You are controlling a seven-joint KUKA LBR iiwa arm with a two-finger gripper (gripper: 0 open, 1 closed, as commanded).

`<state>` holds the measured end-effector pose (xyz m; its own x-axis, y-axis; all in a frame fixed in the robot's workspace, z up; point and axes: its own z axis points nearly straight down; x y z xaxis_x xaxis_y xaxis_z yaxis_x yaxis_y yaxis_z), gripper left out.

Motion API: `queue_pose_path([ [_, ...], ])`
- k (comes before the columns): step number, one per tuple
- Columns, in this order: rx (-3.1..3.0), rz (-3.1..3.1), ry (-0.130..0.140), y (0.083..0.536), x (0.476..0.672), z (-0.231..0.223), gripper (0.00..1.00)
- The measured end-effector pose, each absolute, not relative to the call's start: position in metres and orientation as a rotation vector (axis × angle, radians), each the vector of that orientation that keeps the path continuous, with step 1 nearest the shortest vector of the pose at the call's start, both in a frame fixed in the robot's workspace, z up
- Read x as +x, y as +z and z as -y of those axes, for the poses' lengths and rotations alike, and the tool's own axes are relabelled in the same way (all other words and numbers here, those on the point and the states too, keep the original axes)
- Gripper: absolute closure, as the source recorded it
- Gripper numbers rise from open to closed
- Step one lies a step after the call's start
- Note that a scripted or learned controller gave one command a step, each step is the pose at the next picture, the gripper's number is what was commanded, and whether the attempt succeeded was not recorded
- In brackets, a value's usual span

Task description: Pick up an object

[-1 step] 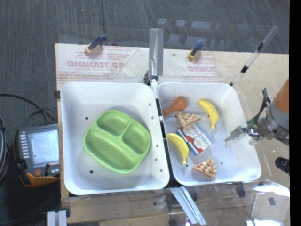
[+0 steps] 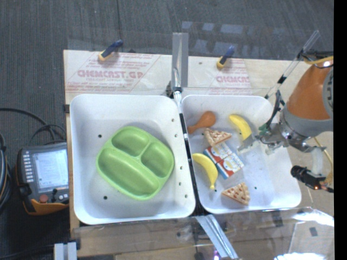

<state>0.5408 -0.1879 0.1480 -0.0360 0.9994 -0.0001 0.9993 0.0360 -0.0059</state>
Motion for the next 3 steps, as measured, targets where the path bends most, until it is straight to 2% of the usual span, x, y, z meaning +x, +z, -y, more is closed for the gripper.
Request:
queue_pose_path([
  [1, -2.197, 2.235, 0.003, 0.101, 0.597, 0.213, 0.00],
  [2, -2.193, 2.238, 0.011, 0.108, 0.597, 0.213, 1.00],
  [3, -2.243, 2.197, 0.009, 0.202, 0.646, 0.138, 1.00],
])
